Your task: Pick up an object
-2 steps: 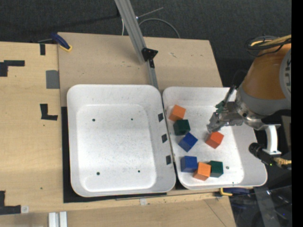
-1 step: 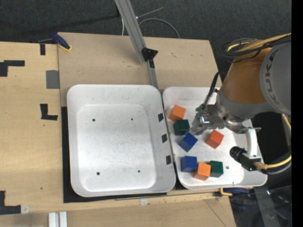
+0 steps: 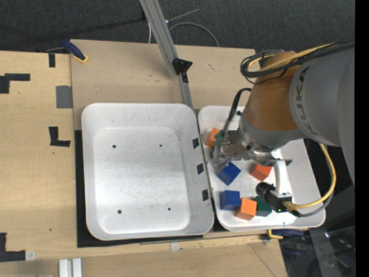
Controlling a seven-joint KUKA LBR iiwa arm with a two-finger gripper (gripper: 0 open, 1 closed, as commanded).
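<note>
Main risk, as a guess: the gripper sits low in the right bin with several small blocks packed close, so a close could catch an edge only, or nudge a neighbour and knock the target aside. The nearest candidate looks like the tilted blue block, just below the gripper and touching or nearly touching it; because it lies at an angle, it may slip out or pivot when squeezed. An orange block is just beside the gripper near the bin's left wall, tight against the rim, which could block one side of the approach. Other pieces lie further down: a second blue block, an orange block beside a dark green piece, and a red-orange block to the right. Cannot tell if the gripper is spread or pressed together, and nothing is visibly held. Arm reaches in from the right, wrist bent down over the right bin, its bulk covering the bin's upper part. The left bin lies alongside.
</note>
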